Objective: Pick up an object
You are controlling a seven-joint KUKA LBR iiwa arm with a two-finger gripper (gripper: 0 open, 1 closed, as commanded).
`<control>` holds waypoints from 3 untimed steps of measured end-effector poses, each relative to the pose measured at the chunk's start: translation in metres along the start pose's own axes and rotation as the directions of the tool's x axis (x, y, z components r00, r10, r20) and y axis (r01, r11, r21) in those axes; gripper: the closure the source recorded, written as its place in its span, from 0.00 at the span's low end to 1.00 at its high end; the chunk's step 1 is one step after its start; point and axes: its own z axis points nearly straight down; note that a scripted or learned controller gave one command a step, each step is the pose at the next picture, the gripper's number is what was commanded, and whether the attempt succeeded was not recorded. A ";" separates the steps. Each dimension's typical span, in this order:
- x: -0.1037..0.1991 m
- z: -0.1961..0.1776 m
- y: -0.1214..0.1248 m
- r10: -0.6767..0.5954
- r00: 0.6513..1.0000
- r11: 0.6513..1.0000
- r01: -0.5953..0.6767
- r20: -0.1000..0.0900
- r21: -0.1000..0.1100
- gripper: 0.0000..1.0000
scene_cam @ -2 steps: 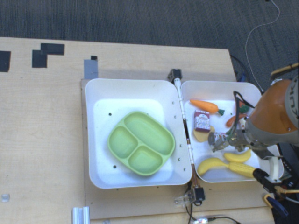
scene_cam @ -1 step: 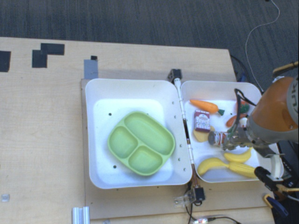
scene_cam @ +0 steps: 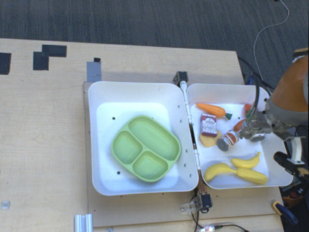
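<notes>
My gripper [scene_cam: 252, 132] sits low in the right bin [scene_cam: 275, 93], toward the right of the frame. The metal tips blur together there, so whether they are spread or closed I cannot tell, and I see nothing clearly caught in them.

The nearest candidate is the small bottle [scene_cam: 227, 140] with a grey cap and red band, lying just to the lower left of the gripper, very near or touching it. Its long axis runs from lower left to upper right, cap end pointing away from the gripper.

A red-and-white carton [scene_cam: 209, 125] and a carrot [scene_cam: 211, 109] lie further left and up. Two bananas [scene_cam: 236, 170] lie below, toward the bin's lower edge. The left bin [scene_cam: 96, 144] holds a green divided plate [scene_cam: 146, 149], well apart. Both bins rest on the desk [scene_cam: 43, 144].

I judge the bottle the likeliest pick: a short shift to the lower left.
</notes>
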 end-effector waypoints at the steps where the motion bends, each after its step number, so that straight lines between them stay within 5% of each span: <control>1: 0.057 -0.054 0.026 0.000 1.000 1.000 0.000 -0.002 0.000 1.00; 2: 0.016 -0.090 0.101 -0.001 1.000 1.000 0.001 0.000 -0.001 1.00; 3: 0.093 -0.045 0.130 -0.002 1.000 1.000 0.002 -0.002 0.002 1.00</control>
